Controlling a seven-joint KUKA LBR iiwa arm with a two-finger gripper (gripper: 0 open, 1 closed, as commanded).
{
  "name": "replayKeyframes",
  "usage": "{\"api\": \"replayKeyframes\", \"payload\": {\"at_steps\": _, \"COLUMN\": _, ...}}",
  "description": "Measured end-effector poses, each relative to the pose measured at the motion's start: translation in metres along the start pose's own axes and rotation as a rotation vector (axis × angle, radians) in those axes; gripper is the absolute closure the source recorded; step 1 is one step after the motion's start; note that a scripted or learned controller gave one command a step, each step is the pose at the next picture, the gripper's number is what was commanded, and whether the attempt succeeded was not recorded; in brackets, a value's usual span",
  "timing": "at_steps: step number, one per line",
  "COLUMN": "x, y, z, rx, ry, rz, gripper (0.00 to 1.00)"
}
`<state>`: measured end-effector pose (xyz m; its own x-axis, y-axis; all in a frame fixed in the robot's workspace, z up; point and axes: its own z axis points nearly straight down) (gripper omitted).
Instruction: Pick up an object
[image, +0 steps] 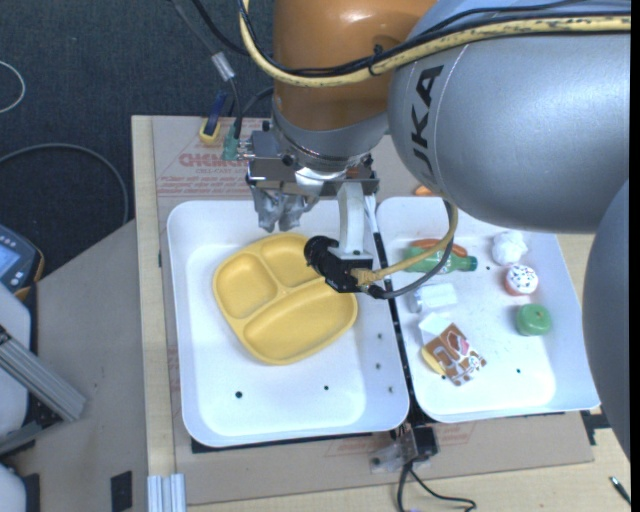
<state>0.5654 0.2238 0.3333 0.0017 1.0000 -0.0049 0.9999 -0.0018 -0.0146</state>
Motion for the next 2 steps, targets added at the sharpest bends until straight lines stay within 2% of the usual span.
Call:
{"api": "replayKeyframes", "payload": {"at_steps": 1, "x": -0.011, "y": -0.084, "z": -0.070, "rx": -0.018, "ry": 0.009, "rz": -0.006, "gripper": 1.00}}
{"api": "replayKeyframes", "payload": {"at_steps": 2, "x": -0.085, "y": -0.087, "z": -0.084, "rx": -0.018, "ry": 0.004, "rz": 0.006, "gripper": 1.00}}
